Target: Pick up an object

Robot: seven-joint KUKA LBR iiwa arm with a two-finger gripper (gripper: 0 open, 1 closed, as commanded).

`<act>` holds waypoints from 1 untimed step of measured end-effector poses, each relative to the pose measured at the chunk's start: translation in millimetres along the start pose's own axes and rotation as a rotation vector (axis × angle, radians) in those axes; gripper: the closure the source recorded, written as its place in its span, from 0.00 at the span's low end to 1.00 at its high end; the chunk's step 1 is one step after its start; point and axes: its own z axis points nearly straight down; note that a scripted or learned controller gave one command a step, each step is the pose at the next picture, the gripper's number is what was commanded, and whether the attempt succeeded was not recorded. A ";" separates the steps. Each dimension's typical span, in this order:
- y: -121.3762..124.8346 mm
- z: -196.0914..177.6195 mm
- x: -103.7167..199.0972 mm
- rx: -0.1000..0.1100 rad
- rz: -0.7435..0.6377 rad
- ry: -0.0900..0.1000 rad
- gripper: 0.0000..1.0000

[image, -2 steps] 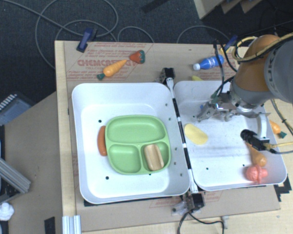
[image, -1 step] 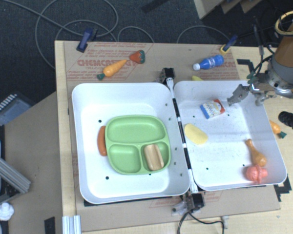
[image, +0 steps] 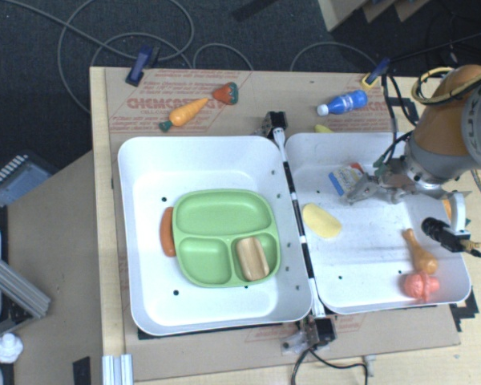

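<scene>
My gripper [image: 354, 188] is low over the upper middle of the right bin [image: 369, 295], reaching in from the right. A small blue flat piece [image: 337, 181] lies just left of its tip, and a small red bit [image: 355, 169] shows right above it. I cannot see whether either one is touched. In the same bin a yellow rounded thing [image: 321, 220] lies near the left wall. A tan gourd-shaped thing [image: 419, 251] and a pink lump [image: 420, 286] lie at the lower right.
The left bin [image: 144, 295] holds a green divided plate [image: 224, 215] with a tan bun [image: 252, 257] in one compartment and an orange sausage [image: 168, 231] beside it. On the bench behind the bins lie a toy carrot [image: 186, 111], a red-green thing [image: 228, 94] and a blue-white bottle [image: 344, 103].
</scene>
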 end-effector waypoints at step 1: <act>-21.8 -0.9 61.8 0.000 -0.002 0.001 0.00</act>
